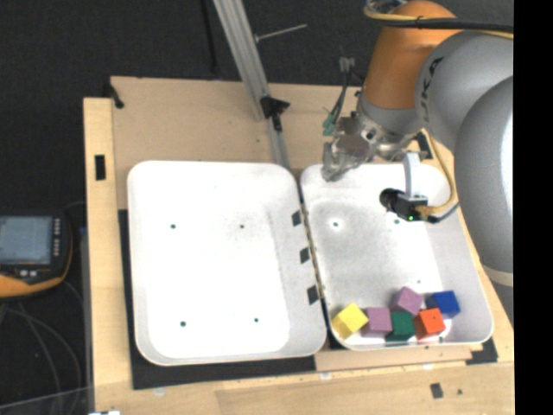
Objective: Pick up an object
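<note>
One fixed camera looks down at a slant from above the bench [173,119], taking in both bins [216,258], with the arm [467,102] entering from the right.

The counter [199,119] looks like pale, matt wood or board, the two bins [216,258] are smooth white plastic with a faint speckled scuffing, the arm [471,102] shows a smooth grey shell and a glossy orange band [406,50], and the small blocks [397,318] look matt, brightly coloured.
</note>
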Controlling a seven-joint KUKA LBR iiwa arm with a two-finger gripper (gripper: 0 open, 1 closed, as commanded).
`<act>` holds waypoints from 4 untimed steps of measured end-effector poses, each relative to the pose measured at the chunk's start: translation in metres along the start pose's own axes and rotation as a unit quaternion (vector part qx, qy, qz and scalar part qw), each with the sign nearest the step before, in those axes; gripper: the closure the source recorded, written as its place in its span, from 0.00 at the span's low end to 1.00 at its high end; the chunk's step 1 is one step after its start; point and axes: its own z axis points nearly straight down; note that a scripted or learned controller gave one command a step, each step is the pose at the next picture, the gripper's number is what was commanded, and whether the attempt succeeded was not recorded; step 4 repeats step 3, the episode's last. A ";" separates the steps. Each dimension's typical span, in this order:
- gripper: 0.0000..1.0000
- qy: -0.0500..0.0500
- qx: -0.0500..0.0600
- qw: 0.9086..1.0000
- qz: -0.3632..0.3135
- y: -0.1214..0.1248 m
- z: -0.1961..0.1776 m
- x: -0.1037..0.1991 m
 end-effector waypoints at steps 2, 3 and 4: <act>1.00 0.001 0.003 1.000 -0.004 -0.042 0.011 0.129; 0.00 0.000 0.002 1.000 0.000 -0.042 0.011 0.125; 0.00 0.000 0.002 1.000 0.000 -0.042 0.011 0.125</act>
